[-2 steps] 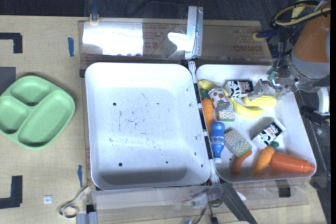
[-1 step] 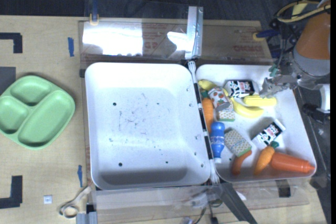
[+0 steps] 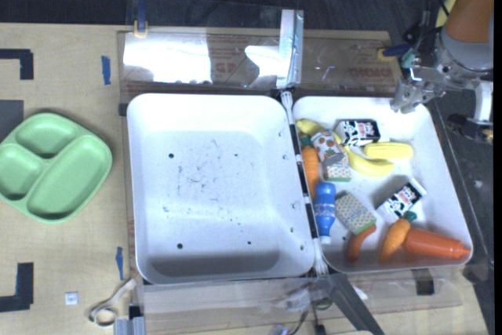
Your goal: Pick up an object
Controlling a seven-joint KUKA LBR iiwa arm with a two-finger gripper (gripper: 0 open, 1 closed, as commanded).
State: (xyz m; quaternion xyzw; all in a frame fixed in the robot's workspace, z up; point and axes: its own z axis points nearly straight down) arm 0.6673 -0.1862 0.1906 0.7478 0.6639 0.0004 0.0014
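Green divided plate: near the bench's left edge, well apart from the bins.
Blue tape strips: on the wooden bench top, left of the bins.
Clear plastic sheet: standing behind the left bin's far edge.

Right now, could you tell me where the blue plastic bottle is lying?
The blue plastic bottle lies in the right white bin, against its left wall, just below an orange carrot and left of a speckled sponge.
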